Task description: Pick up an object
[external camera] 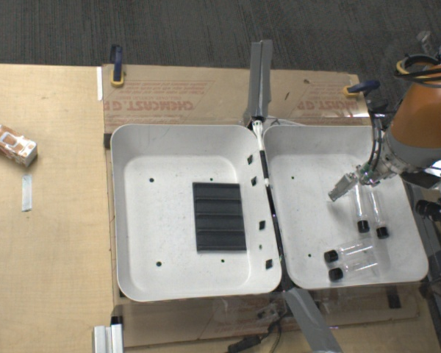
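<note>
Camera view: gripper [347,187] low in right bin [301,271], can't tell its state, grasps nothing visible. Clear black-capped vials [370,210] just right of it, two more [349,259] nearer front rim. Black ribbed block [220,216] in left bin [132,271].

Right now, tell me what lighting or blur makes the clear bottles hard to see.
Camera view: even, soft light, faint shadows. The clear bottles nearly vanish against the white right bin; their black caps mark them. The hand is slightly blurred. The black block in the left bin is crisp.
</note>
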Robot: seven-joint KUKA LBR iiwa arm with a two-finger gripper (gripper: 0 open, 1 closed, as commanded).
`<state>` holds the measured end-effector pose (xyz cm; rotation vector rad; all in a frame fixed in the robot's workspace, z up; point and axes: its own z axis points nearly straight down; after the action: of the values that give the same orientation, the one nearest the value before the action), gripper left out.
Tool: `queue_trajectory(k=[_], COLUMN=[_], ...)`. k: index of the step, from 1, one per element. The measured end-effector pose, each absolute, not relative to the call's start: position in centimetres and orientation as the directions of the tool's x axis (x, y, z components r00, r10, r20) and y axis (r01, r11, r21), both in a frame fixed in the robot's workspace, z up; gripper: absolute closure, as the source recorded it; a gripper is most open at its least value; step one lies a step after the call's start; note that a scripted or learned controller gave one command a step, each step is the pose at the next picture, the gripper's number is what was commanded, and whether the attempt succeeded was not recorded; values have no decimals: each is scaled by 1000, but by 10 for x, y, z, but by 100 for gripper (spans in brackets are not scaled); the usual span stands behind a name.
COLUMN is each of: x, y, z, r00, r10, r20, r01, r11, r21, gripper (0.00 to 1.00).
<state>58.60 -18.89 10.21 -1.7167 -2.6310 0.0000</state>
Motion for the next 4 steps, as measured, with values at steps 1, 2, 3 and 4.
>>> queue_trajectory(k=[1,2,3,4], x=[523,523,529,544], y=[-206,-207,-143,-70], z=[92,101,215,202], r00=[-438,-436,-430,-437], r10=[899,900,903,899], r20=[0,-1,-1,0], r01=[899,900,903,899], r11=[438,436,430,437], r21=[0,2,0,-2], gripper=[0,100,100,100])
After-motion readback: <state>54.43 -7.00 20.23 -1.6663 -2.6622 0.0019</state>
